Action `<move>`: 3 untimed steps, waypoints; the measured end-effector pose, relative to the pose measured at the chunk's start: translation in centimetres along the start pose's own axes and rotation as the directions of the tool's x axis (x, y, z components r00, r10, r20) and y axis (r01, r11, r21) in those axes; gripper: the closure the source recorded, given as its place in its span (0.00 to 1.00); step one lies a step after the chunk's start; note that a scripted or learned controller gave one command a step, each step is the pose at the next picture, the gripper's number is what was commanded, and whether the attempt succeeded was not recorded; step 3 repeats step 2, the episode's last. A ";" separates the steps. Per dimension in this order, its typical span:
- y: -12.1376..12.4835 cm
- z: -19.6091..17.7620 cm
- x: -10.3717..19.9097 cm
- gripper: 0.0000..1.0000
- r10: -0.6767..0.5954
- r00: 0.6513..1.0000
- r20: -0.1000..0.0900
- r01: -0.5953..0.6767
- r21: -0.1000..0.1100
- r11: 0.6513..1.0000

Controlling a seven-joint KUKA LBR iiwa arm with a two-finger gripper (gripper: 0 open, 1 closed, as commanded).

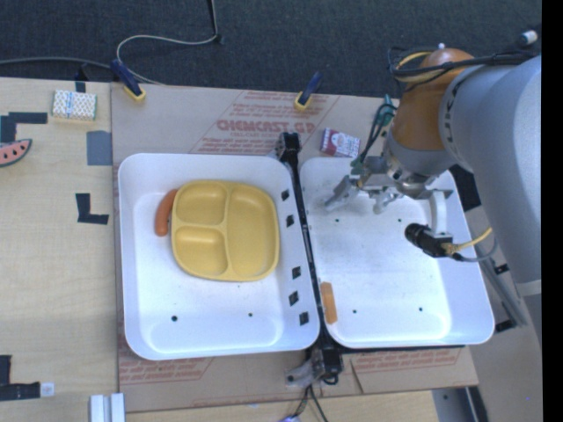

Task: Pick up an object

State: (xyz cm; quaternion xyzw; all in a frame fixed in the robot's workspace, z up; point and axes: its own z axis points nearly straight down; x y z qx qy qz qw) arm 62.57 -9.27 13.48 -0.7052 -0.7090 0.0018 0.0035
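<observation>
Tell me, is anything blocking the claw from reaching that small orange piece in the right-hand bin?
Nothing visible does. The gripper hangs over the far part of the right bin, and the small orange piece lies at that bin's near left edge, by the divider. Between them is bare bin floor.

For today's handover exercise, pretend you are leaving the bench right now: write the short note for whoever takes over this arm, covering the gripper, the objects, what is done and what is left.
Gripper: over the upper part of the right bin, fingers spread, nothing between them.
Objects: yellow divided plate in the left bin, with an orange sausage-like piece against its left edge. A small orange piece lies at the right bin's lower left edge.
Done: nothing picked yet.
Left: choose an object, close on it, lift. The small orange piece is probably the nearest.
</observation>
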 end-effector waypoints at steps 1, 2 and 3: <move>4.3 4.9 -0.3 0.00 0.002 1.000 0.002 -0.002 -0.009 1.000; 4.3 3.9 -0.3 1.00 0.002 1.000 0.006 -0.002 -0.009 1.000; 4.3 3.9 -0.3 1.00 0.002 1.000 0.006 -0.002 -0.009 1.000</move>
